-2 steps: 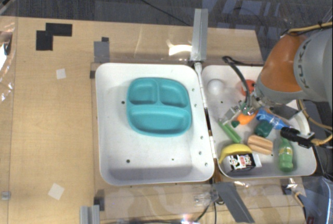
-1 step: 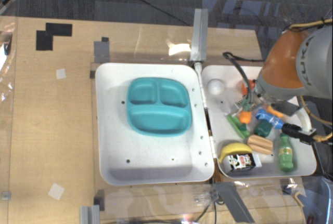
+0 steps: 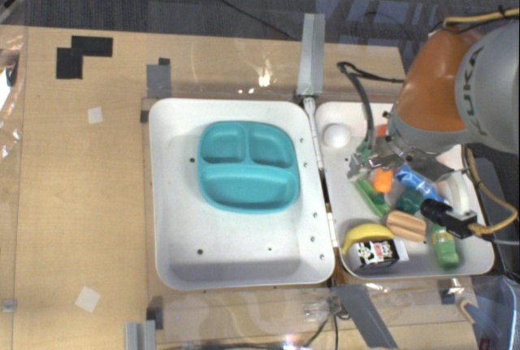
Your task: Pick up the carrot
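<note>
the grey arm with the orange band (image 3: pixel 443 80) was seen reaching down into the right white bin (image 3: pixel 479 263), with the two-finger gripper (image 3: pixel 370 162) parked right over the small orange carrot (image 3: pixel 382 177). whether the carrot was actually pinched couldn't be told from this angle. the carrot was lying in the bin's middle, just beside a green vegetable piece (image 3: pixel 374 192) and a blue packet (image 3: pixel 414 183). a teal divided plastic plate (image 3: pixel 246 166) was sat in the left white bin (image 3: pixel 175 259).

Single fixed overhead camera, slanted down on both bins (image 3: pixel 162 202); arm (image 3: pixel 455 88) enters right.
</note>
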Motion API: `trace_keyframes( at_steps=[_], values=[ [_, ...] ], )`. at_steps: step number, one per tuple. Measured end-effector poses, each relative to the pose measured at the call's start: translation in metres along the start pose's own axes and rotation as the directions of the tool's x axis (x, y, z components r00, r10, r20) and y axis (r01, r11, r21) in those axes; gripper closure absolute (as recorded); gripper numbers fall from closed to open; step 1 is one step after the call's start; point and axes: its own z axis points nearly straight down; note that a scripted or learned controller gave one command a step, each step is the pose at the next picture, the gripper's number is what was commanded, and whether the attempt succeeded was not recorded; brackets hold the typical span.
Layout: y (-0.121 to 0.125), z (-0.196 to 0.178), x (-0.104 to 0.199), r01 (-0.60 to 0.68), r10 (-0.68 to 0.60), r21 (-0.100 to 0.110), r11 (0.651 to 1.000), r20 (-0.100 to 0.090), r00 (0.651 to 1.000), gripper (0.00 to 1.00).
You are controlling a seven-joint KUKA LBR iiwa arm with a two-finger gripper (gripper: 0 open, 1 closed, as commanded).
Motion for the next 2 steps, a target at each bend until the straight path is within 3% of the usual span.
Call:
trace_keyframes(
  at_steps=[1,2],
  values=[
    [0.0403,-0.021,0.007,-0.057,0.057,0.001,0.998,0.001,0.998,1.0],
    [0.0396,-0.0205,0.0062,-0.058,0.058,0.003,0.998,0.002,0.998,0.0]
  ],
)
